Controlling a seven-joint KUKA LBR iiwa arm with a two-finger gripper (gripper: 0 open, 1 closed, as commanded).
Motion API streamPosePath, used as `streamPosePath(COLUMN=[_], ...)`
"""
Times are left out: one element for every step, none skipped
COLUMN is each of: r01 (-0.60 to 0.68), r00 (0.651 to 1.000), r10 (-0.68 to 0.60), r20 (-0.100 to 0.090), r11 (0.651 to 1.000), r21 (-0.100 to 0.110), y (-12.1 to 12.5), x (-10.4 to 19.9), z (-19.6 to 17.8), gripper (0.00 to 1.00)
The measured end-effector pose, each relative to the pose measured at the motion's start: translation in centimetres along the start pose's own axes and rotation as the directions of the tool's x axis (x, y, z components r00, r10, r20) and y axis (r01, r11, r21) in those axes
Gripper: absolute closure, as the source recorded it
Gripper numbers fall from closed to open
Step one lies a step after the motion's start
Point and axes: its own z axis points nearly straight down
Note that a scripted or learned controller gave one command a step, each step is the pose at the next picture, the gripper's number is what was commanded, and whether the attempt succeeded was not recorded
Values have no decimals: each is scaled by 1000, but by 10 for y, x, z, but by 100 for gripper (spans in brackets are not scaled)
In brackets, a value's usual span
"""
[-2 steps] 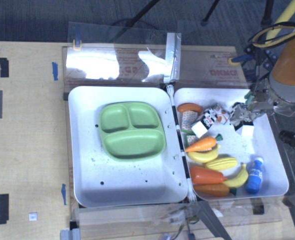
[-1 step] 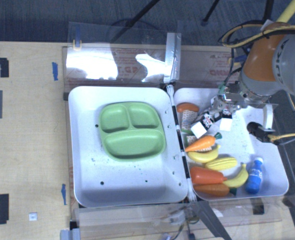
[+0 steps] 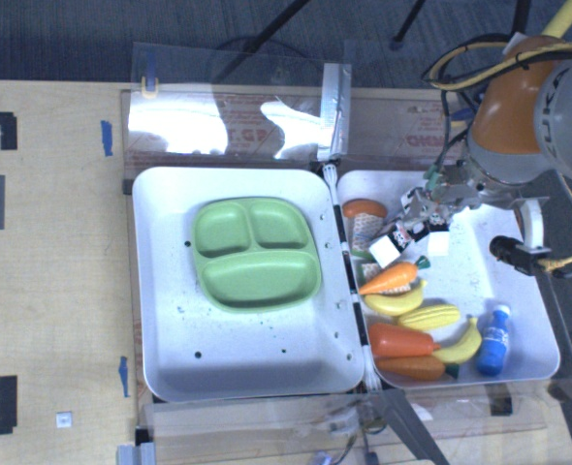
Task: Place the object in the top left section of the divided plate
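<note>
The bench [image 3: 44,260] carries my two white bins side by side. The left bin [image 3: 160,337] holds the green divided plate [image 3: 257,252], its top left section bare, waiting. The right bin [image 3: 533,327] crowds the toy food together: carrot [image 3: 391,278], bananas [image 3: 431,316], a blue bottle [image 3: 495,341]. My end effector [image 3: 414,223] hangs low over that pile near the carrot; I cannot tell how it is set, or which object I'm meant to take.

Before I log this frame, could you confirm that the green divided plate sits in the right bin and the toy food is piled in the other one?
Not quite: the camera view shows the green divided plate in the left bin, not the right. The toy food is piled in the other one, the right bin, as you said.
</note>
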Motion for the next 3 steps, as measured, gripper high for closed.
streamPosePath(r01=[-52,-138,-249], r00=[999,990,969], r10=[52,138,249], r20=[-1,-1,-9], r11=[999,990,968], r21=[1,6,-11], y=[3,-67,-73], x=[92,189,251], z=[-28,-28,24], gripper=[100,100,100])
